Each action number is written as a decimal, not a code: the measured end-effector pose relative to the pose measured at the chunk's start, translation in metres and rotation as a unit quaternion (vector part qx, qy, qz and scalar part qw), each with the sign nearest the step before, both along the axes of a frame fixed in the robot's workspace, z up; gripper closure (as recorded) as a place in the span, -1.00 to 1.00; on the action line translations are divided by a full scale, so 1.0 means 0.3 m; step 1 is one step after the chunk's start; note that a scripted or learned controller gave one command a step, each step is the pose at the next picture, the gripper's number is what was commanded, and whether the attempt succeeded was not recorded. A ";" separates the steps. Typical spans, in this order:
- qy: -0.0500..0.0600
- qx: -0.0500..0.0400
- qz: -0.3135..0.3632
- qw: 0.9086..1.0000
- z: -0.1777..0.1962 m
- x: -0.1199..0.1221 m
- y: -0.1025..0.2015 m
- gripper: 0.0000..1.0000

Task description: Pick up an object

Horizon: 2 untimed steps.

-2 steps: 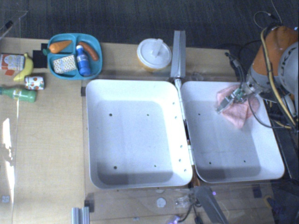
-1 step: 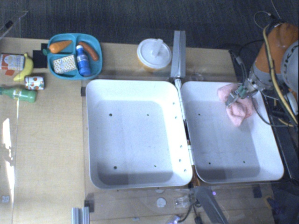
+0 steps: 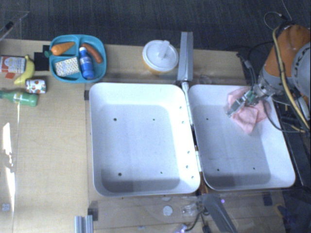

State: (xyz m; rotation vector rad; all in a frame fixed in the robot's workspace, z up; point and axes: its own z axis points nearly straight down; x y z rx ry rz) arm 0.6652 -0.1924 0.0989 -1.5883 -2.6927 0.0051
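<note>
A crumpled pink cloth [image 3: 251, 116] lies in the right white bin [image 3: 243, 174], near its far right corner. My gripper [image 3: 239, 106] reaches in from the right and sits low over the cloth's left part, with pink fabric showing on both sides of it. The grey arm with its orange band [image 3: 286, 47] stands above the bin's far right corner.
The left white bin [image 3: 138, 144] lies beside the right one. Behind the bins stand a white lidded cup [image 3: 160, 56] and a blue tray of toy food [image 3: 77, 58]. Small toys [image 3: 24, 84] lie at the far left of the bench. Cables [image 3: 291, 106] hang by the arm.
</note>
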 end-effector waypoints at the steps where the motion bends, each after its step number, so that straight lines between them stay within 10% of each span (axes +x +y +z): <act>1: -0.012 -0.003 -0.010 1.000 -0.022 -0.265 -0.006 -1.00; 2: -0.015 -0.003 -0.009 1.000 0.016 -0.255 0.000 1.00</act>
